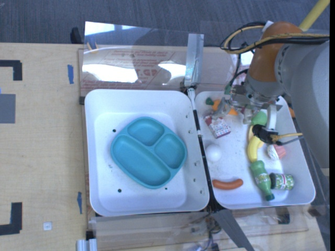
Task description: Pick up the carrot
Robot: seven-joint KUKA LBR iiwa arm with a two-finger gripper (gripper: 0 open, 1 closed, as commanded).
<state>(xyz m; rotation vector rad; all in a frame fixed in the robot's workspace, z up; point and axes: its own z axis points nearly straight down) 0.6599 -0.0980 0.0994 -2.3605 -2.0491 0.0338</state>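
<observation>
The grey arm's gripper (236,104), whose opening I cannot tell, hangs just beside the small orange plastic carrot (215,105); it should centre over it before closing.

Robot lab: bench (36,140), white bins (99,140)

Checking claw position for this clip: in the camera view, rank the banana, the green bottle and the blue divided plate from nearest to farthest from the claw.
From the claw:
1. Banana, just below it, right bin.
2. Green bottle, near that bin's bottom edge.
3. Blue divided plate, in the left bin.
</observation>
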